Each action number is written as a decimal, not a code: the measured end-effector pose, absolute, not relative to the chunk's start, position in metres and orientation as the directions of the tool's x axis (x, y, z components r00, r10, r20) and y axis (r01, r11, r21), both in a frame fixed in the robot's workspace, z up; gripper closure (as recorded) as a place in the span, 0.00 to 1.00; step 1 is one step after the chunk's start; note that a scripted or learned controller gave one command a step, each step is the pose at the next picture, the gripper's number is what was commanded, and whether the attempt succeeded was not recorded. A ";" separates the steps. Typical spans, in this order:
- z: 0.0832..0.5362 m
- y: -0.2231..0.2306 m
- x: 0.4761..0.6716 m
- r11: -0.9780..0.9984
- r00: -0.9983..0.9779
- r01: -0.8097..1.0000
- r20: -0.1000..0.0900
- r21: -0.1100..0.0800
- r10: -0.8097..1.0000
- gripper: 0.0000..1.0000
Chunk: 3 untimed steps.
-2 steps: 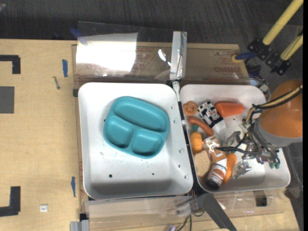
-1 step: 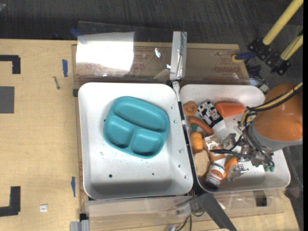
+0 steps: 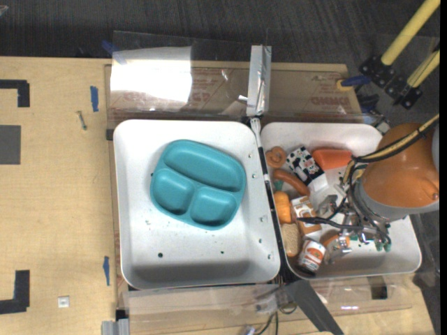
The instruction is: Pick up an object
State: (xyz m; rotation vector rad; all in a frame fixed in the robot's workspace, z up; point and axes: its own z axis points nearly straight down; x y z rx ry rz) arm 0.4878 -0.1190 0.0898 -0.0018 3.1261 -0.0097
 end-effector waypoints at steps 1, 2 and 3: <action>0.102 -0.118 0.492 1.000 -1.000 -0.004 -0.027 -0.007 -0.004 1.00; 0.217 -0.119 0.567 0.995 -0.995 0.098 -0.015 0.000 0.098 1.00; 0.215 -0.078 0.486 0.992 -0.992 0.129 -0.004 0.001 0.129 1.00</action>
